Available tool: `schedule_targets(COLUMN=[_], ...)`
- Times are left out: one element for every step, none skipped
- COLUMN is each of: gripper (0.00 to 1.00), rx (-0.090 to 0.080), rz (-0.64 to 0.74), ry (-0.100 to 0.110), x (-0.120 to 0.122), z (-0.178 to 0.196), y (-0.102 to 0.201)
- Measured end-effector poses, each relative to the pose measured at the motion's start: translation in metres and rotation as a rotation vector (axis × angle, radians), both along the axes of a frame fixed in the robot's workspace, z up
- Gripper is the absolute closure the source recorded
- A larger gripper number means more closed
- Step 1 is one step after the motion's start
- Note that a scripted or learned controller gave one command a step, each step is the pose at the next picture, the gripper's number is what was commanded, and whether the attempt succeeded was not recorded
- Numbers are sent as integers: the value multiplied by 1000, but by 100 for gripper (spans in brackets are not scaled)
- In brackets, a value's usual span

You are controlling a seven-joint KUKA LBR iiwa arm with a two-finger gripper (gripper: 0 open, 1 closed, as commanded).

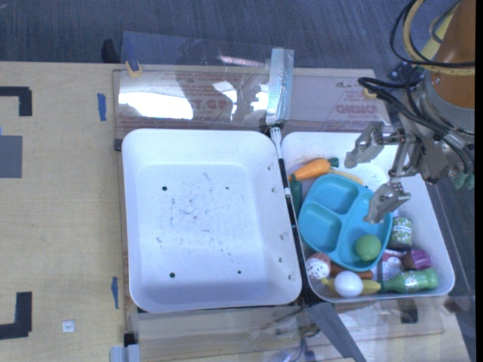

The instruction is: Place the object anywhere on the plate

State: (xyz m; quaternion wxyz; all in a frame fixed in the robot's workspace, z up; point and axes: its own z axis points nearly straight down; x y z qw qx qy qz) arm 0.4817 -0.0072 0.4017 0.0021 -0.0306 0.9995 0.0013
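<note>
Gripper (375, 177) fingers look spread and hold nothing, one fingertip over the plate (332, 221), the other up near the bin's (445, 259) far wall. A green ball (367, 246) already sits in the plate's near compartment; which object I'm meant to place, I can't tell. To do it well, I judge I should descend straight, pinch one piece cleanly, and release low over an open compartment. My arm reaches in from the right, wrist tilted down.

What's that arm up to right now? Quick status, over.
Tool open, nothing between its fingers, above blue sectioned plastic plate. Round green toy already on plate. Toy carrot and other toys crowd plate's rim.
</note>
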Motion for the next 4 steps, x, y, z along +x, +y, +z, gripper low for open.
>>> schedule_targets(gripper=[0,100,100,100], rx=[1,5,0,3], rz=[37,33,314,8], ry=[-3,-16,1,-6], x=[93,96,85,108], z=[13,25,-69,-36], y=[47,47,95,140])
